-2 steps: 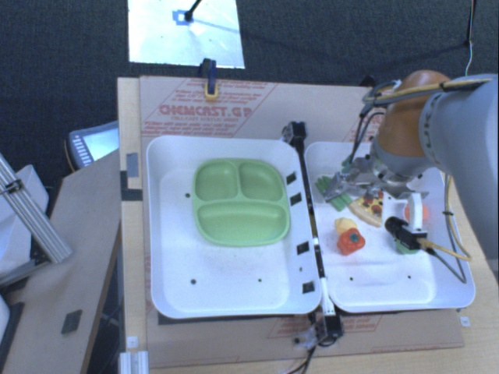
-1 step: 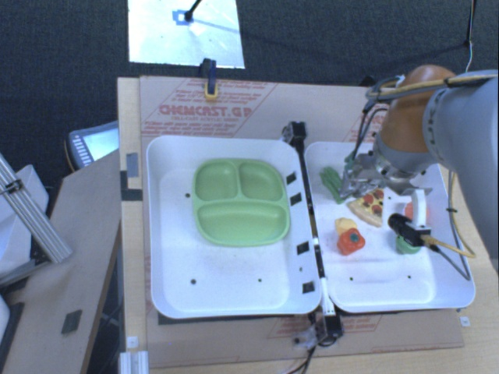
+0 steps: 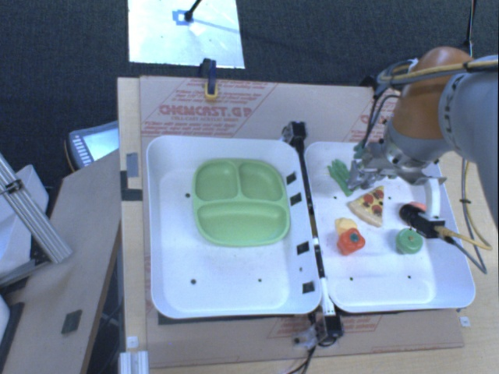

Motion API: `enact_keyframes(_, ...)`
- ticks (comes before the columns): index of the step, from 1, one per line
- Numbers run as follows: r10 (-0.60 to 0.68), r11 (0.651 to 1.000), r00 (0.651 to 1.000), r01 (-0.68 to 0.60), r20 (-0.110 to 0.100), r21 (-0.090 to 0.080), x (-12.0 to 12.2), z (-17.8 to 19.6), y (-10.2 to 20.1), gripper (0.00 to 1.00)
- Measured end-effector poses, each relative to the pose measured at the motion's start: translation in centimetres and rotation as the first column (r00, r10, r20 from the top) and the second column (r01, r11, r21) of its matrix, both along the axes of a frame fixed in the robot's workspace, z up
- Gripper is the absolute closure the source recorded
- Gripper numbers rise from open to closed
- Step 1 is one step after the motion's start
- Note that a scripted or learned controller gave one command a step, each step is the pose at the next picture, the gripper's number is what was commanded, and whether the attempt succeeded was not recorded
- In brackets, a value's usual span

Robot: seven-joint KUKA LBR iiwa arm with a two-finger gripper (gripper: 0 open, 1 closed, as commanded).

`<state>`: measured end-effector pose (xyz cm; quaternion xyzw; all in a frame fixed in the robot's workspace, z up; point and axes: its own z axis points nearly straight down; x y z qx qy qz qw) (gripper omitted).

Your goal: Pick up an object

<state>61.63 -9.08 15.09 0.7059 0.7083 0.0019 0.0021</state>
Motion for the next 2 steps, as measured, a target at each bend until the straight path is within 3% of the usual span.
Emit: enact_keyframes(2, 0.001, 1.000, 1.000, -0.001, 0.002, -0.001, 1.2, 9.5, -0.9, 1.00)
